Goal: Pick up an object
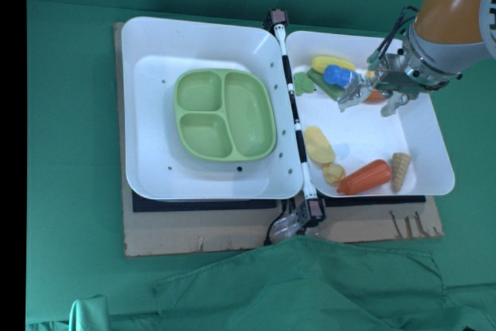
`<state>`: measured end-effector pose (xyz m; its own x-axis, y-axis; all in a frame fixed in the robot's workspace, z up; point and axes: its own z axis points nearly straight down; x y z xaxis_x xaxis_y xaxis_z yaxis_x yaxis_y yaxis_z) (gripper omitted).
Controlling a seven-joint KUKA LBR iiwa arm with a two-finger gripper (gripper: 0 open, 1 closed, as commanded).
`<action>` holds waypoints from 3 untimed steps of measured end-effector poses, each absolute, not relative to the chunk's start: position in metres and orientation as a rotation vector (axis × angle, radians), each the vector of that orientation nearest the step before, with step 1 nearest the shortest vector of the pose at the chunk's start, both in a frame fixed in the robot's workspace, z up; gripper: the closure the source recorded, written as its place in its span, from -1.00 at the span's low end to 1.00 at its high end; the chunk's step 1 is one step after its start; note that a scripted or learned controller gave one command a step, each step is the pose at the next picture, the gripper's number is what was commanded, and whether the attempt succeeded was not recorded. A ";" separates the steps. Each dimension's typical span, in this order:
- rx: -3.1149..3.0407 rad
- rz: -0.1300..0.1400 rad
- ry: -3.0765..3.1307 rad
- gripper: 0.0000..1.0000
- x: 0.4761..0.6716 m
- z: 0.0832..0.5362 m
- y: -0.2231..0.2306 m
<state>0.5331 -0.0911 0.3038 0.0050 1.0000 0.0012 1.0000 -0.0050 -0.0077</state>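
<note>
The gripper [370, 99] hangs low over the far part of the right bin [434, 143], its two fingers spread apart with nothing between them. An orange piece [375, 96] shows in the gap just beneath, though whether the fingers straddle it or merely hover above it I cannot tell.

Just to the left lies a cluster — a blue toy [338, 76] on a dark green piece [322, 83], with a yellow banana-like toy [332, 63] at the far side. Nearer sit a pale yellow piece [318, 144], an orange carrot-like toy [365, 177] and an ice-cream cone [400, 170]. The left bin [155, 159] holds a green divided plate [225, 114].

This looks like the approach stage — the grasp not yet made. The next move would call for settling the fingers squarely on either side of one object, closing firmly, then lifting straight up clear of its neighbours.
</note>
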 end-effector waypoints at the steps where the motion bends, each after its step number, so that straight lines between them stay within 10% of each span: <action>1: -2.225 0.008 -2.208 -1.00 0.484 0.219 -0.108; 3: -2.219 -0.021 -2.229 -1.00 0.472 0.184 -0.182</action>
<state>0.4719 -0.1820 0.1844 -0.0048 1.0000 0.0066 0.9999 0.0048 0.0121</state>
